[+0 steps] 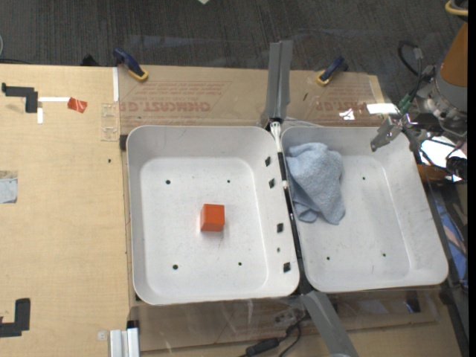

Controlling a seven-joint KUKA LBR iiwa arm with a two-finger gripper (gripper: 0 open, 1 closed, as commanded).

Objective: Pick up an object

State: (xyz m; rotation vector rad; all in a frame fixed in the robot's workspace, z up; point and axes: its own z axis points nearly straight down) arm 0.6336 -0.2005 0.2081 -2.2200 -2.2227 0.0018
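An orange block sits on the floor of the left bin, a little below that bin's middle, alone and touching none of the walls. It lies well apart from the pincer, far to its left and lower in the view, across the divider where the two bins meet.

Nearer to the pincer, a crumpled pale blue cloth rests in the right bin, pressed against that bin's left wall, to the left of the pincer and somewhat below it.

The pincer hangs over the upper right corner of the right bin, near its rim, with nothing between its fingers; from this angle I cannot tell whether it is released or clenched. The grey arm runs from it up toward the right edge of the view.

Beyond the bins, above and left of the pincer, lies brown cardboard held by two clamps.
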